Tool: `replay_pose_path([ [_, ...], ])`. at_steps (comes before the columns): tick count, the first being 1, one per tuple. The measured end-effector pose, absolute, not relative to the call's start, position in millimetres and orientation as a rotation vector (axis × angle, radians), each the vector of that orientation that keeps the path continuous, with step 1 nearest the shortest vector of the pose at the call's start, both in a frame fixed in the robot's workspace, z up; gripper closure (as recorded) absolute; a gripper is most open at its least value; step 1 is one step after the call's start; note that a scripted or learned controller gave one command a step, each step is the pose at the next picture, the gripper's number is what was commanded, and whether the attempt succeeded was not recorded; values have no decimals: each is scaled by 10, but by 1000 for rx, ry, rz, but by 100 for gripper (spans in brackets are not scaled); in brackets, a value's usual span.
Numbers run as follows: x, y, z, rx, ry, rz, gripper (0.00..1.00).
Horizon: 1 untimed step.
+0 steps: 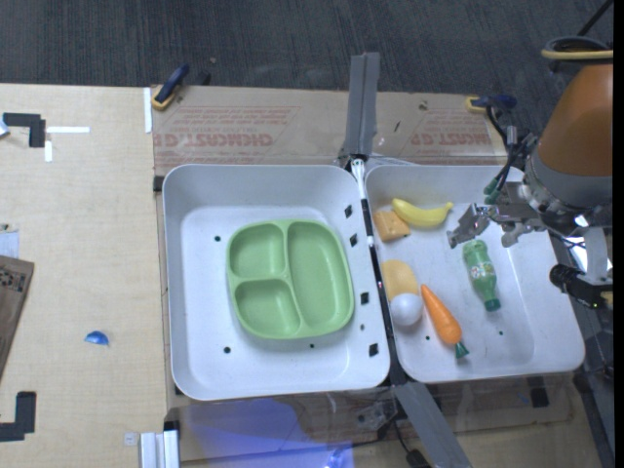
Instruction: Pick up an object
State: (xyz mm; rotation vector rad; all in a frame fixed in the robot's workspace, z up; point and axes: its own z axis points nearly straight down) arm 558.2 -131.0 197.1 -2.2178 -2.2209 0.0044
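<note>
Tool (490, 219) open over one bottle (480, 272), one banana (422, 211), one carrot (444, 322).

The bench (78, 261) bears two white bins (185, 291) side by side.

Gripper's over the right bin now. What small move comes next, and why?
Probably a short descent onto the green bottle. The gripper hovers just above its cap end, holding nothing, and the bottle lies apart from the banana and carrot.
</note>
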Motion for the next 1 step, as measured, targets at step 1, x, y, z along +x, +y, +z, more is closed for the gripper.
replay_pose_path([
  [1, 5740, -1682, 921, -2306, -2135, 0, 0],
])
